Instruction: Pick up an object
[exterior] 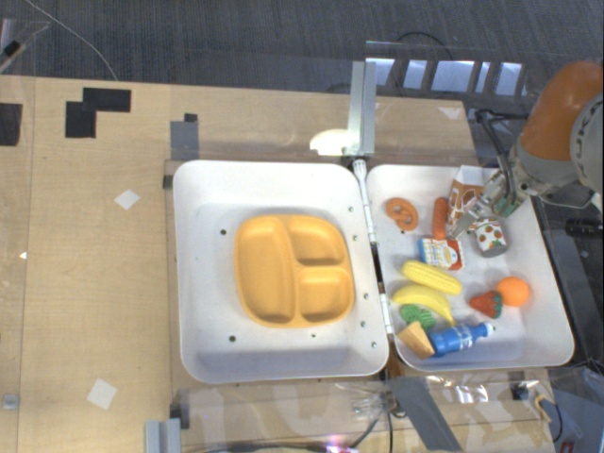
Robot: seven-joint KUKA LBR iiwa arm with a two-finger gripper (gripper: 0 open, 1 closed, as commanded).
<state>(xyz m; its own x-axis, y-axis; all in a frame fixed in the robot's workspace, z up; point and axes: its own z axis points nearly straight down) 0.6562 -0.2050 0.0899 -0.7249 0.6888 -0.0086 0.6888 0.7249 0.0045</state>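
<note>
**Over the right bin, nothing picked yet**

I am reaching in over the right bin (557, 347), and my gripper (483, 210) hangs in its far half, just beyond the speckled white piece (491, 239) that I take as my landmark. Whether my fingers are spread or pressed together I cannot tell from this height; the metal parts blur into the clutter, and I see nothing clearly lodged between them.

Everything I might pick lies around that speckled piece. A red-and-white carton (462, 199) is just beyond it and to its left, close under my gripper. A red sausage (440, 217) lies left of it, and a pretzel (402, 213) further left again. A small packet (439, 253) is nearer the camera and left, then a corn cob (431, 277) and a banana (422, 299). An orange (514, 292) and a strawberry (486, 303) sit nearer the camera, with a blue bottle (460, 338) nearest of all. The left bin (198, 253) holds a yellow tray (291, 268), well apart from my work.

I judge this the approach step: placed over a target, not yet gripping. Next I should descend straight onto the carton or the speckled piece, fingers either side of one item, since crowded neighbours could foul the close.
</note>
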